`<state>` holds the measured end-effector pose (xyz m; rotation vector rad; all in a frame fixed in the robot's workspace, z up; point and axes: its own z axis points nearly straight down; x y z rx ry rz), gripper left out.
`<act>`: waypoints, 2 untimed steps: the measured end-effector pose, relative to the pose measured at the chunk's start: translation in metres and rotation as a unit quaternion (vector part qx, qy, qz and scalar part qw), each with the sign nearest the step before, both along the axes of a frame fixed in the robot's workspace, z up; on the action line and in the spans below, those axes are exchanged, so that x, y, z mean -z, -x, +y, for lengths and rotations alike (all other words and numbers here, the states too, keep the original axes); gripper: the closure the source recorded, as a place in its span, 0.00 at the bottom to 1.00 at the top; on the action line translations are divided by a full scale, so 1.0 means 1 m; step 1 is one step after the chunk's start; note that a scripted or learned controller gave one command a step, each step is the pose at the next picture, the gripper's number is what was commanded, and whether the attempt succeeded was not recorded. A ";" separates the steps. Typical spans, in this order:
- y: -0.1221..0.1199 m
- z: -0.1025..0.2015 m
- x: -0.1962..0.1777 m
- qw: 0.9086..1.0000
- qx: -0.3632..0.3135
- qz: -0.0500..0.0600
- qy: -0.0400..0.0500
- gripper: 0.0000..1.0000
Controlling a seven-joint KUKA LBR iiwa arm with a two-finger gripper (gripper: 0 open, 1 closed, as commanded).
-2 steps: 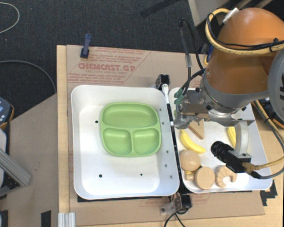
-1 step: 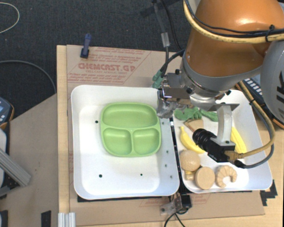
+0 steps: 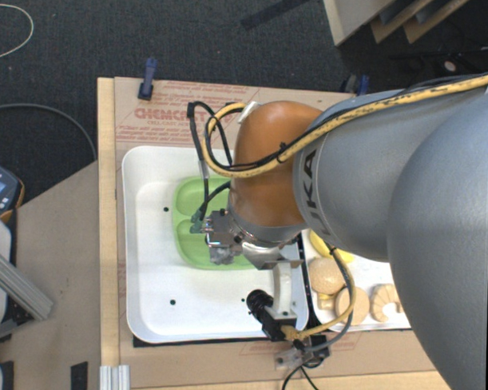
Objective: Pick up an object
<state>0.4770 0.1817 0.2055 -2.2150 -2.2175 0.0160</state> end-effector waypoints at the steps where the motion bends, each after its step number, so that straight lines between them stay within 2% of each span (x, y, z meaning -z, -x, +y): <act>1: -0.026 0.027 -0.142 1.000 -0.002 -0.014 -0.004 1.00; 2: 0.001 0.042 0.069 1.000 0.001 0.000 0.000 1.00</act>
